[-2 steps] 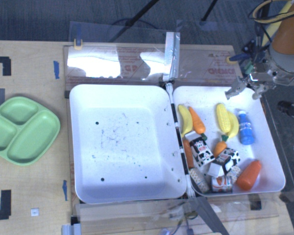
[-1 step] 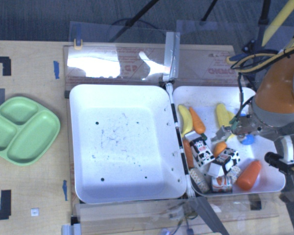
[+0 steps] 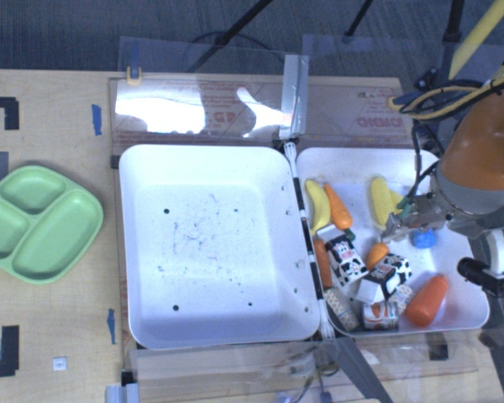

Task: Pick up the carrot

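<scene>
- Two shallow white bins side by side on the worktop point(image 3: 59, 91): left bin point(image 3: 210, 233) bare inside apart from faint scuffs and a few dark dots; right bin point(image 3: 353, 162) cluttered with toy food.
- Carrot point(image 3: 337, 207) lying in the right bin near its left wall, orange, tapered, tilted a little, touching the banana point(image 3: 317, 205) just beside it on the left.
- Second yellow piece, possibly corn point(image 3: 382, 200), further right in the same bin (just beside the hand).
- Grey arm with its orange band point(image 3: 479, 154) reaching in from the right, above the right bin's right half.
- Hand point(image 3: 401, 222) low over the bin, near the yellow piece and a small blue object point(image 3: 423, 239); well apart from the carrot; finger spread too small and blurred to tell, nothing seen pinched.
- Below the carrot: black-and-white patterned items point(image 3: 346, 260), a small orange piece point(image 3: 376, 253), a white packet point(image 3: 378, 311), and a larger orange-red vegetable shape point(image 3: 426, 300) toward the bin's lower right corner.
- Green divided plate point(image 3: 38, 222) on the worktop, well to the left of both bins.
- Bundle of yellow and black cables point(image 3: 437, 95) above the arm at upper right.
</scene>
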You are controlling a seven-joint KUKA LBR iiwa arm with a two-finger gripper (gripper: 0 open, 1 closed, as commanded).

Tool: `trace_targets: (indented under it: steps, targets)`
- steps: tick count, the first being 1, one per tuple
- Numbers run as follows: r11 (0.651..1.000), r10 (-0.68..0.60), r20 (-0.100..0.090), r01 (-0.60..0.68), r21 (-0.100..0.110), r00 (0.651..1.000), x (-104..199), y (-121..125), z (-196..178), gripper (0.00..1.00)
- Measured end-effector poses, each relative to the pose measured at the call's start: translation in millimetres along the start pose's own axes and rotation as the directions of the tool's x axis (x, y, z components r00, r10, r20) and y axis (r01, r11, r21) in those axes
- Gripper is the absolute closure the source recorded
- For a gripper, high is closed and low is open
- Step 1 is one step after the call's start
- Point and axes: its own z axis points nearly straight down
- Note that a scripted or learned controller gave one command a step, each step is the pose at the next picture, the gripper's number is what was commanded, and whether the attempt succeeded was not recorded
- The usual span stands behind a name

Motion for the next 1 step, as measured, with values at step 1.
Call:
trace_targets:
  steps: [1]
  targets:
    - [0.942,0.336,0.0,-0.336,0.003,0.942,32.6,-18.5,-84.1,1.0]
